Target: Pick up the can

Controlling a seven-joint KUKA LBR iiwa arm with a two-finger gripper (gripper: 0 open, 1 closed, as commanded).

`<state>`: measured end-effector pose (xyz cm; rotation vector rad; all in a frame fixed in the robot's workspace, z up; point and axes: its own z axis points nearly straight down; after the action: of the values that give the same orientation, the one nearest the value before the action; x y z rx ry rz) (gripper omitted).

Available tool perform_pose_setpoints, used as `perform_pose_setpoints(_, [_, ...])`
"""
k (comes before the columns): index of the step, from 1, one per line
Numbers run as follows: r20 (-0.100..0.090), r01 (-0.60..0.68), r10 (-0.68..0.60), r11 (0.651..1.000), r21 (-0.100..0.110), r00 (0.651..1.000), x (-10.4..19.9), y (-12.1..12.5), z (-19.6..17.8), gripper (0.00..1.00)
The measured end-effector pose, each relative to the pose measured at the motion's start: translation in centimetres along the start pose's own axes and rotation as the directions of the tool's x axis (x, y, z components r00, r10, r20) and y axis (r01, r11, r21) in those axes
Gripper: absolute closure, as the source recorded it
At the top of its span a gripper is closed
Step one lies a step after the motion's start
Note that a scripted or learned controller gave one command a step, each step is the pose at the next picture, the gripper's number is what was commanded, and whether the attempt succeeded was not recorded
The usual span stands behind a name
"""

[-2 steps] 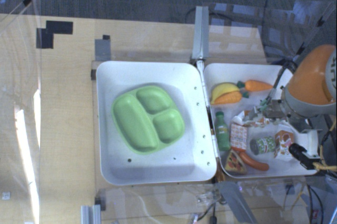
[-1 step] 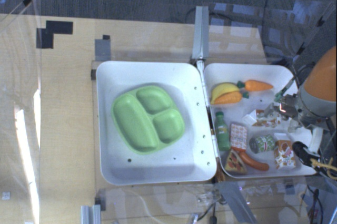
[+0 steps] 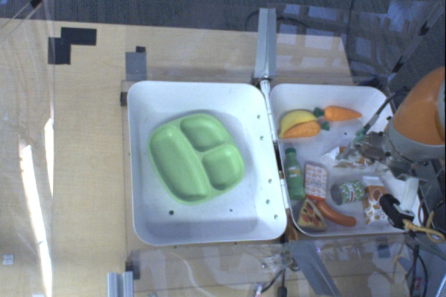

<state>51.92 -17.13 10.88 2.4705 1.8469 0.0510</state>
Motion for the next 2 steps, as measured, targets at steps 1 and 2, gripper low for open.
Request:
perform_pose_setpoints(1, [-0.007, -0.011, 0.011, 0.999, 0.04, 1.0, 2.49, -3.45, 1.46, 0.0])
perform_pose_setpoints(2, [-0.009, -0.01, 0.01, 0.999, 0.049, 1.0, 2.56, -3.54, 0.96, 1.0])
